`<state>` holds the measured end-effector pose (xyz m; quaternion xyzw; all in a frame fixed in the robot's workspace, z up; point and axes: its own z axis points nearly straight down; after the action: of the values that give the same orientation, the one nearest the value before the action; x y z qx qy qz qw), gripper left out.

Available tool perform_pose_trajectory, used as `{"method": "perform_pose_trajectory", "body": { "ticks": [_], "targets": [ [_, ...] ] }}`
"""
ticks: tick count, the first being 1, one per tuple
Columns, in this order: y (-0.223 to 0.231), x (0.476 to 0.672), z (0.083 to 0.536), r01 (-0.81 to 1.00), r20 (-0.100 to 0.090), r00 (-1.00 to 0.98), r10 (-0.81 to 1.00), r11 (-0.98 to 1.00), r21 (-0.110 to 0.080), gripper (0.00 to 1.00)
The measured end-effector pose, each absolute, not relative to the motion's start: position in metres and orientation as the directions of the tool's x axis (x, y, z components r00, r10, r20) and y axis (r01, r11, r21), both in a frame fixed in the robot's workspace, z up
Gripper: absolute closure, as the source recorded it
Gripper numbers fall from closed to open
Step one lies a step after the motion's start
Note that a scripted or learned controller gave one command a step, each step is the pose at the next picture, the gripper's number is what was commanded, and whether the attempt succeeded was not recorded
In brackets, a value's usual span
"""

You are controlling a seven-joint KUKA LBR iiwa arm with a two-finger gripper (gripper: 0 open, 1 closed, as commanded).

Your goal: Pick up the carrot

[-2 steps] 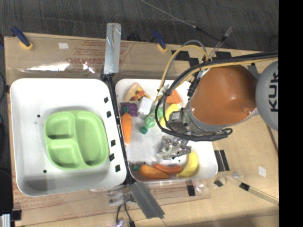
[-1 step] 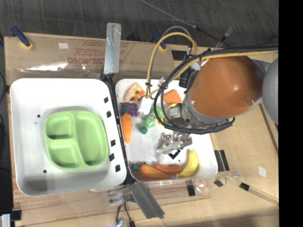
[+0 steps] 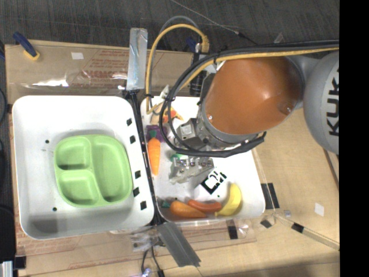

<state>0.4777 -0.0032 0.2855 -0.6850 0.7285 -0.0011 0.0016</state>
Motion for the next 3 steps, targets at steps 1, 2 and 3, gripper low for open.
{"method": "perform_pose_trajectory", "body": {
  "ticks": [1, 2, 3],
  "targets": [
    [0.000, 0.477, 0.270, -0.914, -0.001, 0.406, -0.914, -0.406, 0.000, 1.00],
    [0.053, 0.475, 0.189, -0.638, -0.007, 0.770, -0.638, -0.770, 0.004, 1.00],
    [-0.017, 0.490, 0.190, -0.897, -0.003, 0.441, -0.898, -0.441, 0.007, 1.00]
  ]
}}
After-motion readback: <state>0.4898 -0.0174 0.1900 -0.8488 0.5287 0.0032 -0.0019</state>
